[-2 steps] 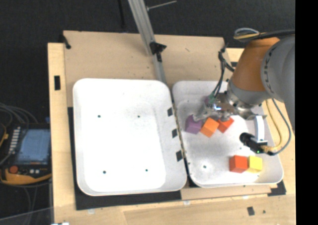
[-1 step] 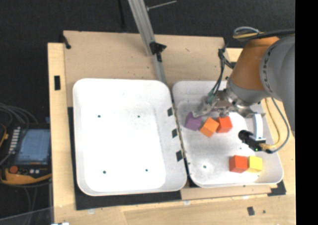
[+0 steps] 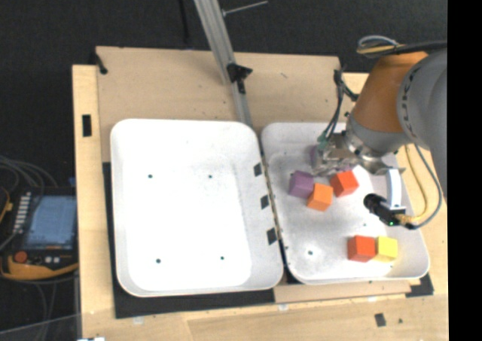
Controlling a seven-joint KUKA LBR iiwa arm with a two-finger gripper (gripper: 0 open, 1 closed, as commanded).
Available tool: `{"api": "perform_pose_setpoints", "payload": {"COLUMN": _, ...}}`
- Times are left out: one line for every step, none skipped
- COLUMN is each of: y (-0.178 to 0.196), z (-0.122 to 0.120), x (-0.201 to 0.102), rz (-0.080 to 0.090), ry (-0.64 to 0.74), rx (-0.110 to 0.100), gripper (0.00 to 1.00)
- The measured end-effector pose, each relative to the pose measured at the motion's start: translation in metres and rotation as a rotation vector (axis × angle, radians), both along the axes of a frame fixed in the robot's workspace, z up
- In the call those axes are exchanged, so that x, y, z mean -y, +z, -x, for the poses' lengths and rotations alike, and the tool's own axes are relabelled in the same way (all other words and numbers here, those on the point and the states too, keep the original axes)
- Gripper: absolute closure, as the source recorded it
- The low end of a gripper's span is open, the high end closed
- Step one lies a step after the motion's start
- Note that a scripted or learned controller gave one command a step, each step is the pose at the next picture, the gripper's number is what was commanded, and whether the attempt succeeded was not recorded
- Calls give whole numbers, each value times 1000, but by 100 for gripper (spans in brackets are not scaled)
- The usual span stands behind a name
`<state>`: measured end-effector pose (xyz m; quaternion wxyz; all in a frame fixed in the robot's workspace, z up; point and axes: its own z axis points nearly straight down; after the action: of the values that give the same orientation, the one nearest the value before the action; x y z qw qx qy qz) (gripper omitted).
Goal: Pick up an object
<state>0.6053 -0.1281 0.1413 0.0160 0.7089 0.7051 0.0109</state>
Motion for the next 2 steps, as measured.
{"api": "perform_pose_setpoints", "payload": {"y": 65, "z": -4, "x": 1, "rz": -5, "ry": 8, "rx": -30, "gripper": 100}}
{"api": "perform_pose_setpoints", "payload": {"y": 119, "z": -5, "x": 2, "rz": -6, "ry": 9, "rx": -31, "gripper": 100}}
